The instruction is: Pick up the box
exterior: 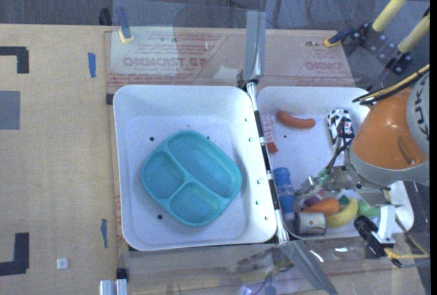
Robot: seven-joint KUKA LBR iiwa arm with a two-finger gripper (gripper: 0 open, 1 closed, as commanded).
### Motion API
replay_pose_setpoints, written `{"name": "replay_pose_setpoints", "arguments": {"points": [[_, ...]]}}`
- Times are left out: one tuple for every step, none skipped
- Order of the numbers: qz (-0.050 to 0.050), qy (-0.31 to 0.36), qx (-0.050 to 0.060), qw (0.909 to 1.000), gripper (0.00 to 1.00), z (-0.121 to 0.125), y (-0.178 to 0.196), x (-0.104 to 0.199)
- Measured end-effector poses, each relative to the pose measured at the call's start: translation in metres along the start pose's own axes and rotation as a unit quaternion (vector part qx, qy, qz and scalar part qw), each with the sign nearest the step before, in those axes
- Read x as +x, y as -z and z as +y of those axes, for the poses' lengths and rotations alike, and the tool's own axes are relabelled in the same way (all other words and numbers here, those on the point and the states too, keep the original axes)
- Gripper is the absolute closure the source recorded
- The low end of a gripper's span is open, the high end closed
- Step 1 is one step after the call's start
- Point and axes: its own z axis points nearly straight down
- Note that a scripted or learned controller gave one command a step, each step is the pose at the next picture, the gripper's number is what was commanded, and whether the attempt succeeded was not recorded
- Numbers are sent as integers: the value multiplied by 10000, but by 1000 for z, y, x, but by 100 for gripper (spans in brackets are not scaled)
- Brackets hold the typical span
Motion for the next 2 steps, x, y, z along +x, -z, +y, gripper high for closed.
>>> {"name": "replay_pose_setpoints", "arguments": {"points": [[-23, -36, -25, 10000, 100, 0, 10, -4], [23, 452, 56, 9990, 100, 0, 128, 13]]}}
